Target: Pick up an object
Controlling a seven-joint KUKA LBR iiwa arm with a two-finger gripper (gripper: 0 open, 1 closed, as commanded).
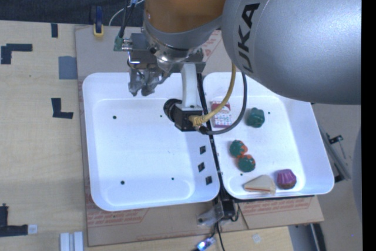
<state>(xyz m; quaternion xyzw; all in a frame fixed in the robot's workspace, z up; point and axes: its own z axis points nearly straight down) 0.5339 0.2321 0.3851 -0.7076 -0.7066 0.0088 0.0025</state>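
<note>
Camera view looks down on two white bins side by side on the desk. The gripper (143, 86) hangs over the far edge of the left bin (141, 185), below the orange band of the arm, and whether its fingers are open or closed cannot be told from this angle; nothing is seen between them.

Every candidate object lies in the right bin (305, 144). A dark green lump (255, 118) sits toward the far side, near a small red-and-white packet (221, 115) that lies just beside the dividing wall. Nearer the middle, a green and red piece (237, 148) rests close against a second red and green piece (246, 163). At the near edge a pale wedge (259, 185) lies touching a purple object (285, 178).

These look like small toy foods, so probably light and fairly stiff, with smooth skins that could slip. The dark green lump stands alone, well apart from the rest, which makes it the easier choice: a grip across its widest part from above should hold. The wedge is low and flat, harder to pinch, and the paired pieces crowd each other. No pick has begun, since the gripper is over the other bin.
</note>
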